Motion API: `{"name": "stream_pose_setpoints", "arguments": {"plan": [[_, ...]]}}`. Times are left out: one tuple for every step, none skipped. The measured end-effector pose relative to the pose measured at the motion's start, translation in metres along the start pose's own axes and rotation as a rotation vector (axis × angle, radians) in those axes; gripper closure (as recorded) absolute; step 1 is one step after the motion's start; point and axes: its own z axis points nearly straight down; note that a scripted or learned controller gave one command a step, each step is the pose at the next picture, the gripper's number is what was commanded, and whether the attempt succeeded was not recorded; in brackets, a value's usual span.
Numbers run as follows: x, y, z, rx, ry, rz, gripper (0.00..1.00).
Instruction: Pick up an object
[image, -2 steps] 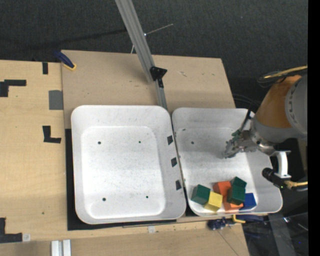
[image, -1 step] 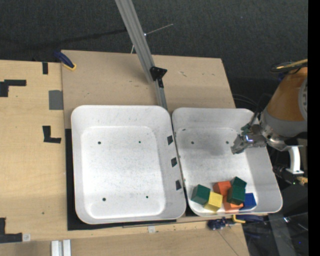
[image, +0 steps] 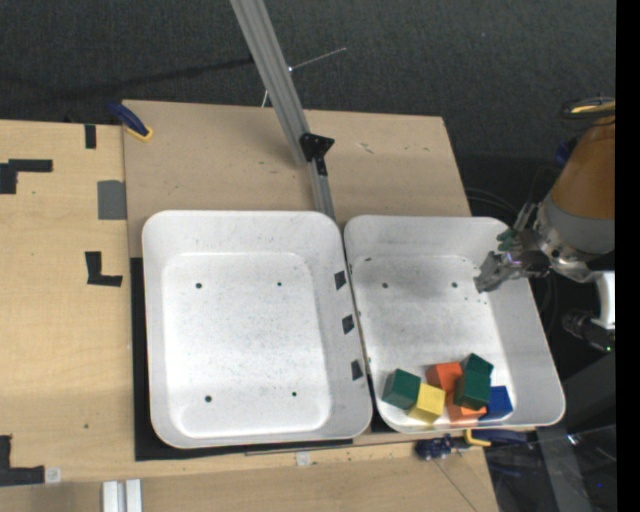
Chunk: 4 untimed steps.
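Hovering at the right bin's (image: 520, 330) rim with gripper (image: 490, 275) state unclear, risking clipping the wall before reaching the blocks (image: 450, 390).

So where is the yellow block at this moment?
The yellow block lies in the right bin, in the cluster at its near edge, between the green block on its left and the orange block on its right.

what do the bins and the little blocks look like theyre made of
The bins look like moulded plastic: white, matte, with rounded corners, raised rims and dark speckling. The blocks at the right bin's near end have flat faces, crisp edges and solid green, yellow, orange and blue colour, so painted wood or hard plastic; the view can't settle which.
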Motion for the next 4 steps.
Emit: {"name": "stream_pose_setpoints", "arguments": {"plan": [[0.000, 0.002, -0.053, -0.001, -0.001, 0.000, 1.00], [0.061, 0.007, -0.051, 0.004, 0.002, -0.005, 1.00], [0.104, 0.022, -0.053, 0.005, 0.002, -0.004, 1.00], [0.164, 0.041, -0.045, 0.006, 0.003, -0.005, 1.00]]}}
